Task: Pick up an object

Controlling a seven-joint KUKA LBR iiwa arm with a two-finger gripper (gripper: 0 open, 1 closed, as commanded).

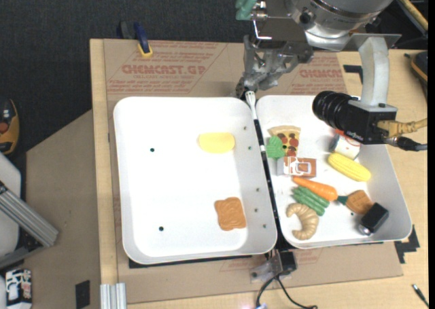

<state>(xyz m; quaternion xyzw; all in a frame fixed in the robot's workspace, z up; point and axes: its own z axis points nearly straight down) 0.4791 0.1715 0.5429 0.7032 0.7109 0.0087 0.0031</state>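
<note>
The claw [253, 85] hung over the far rim where the two bins met, and I could not tell its state. The toy food lay nearer the camera: the pizza slice [286, 138] closest in the right bin [397, 199]. The arm stood upright above.

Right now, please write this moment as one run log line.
gripper: above bins' far edge, holding nothing seen | left bin: yellow oval piece, brown toast piece

Colours I see across the two white bins

Left bin [136, 165]: pale yellow piece [216, 142], tan-orange toast [230, 213]. Right bin [394, 199]: orange carrot [316, 187], yellow corn [349, 166], green beans [309, 200], beige croissant [303, 220].
</note>
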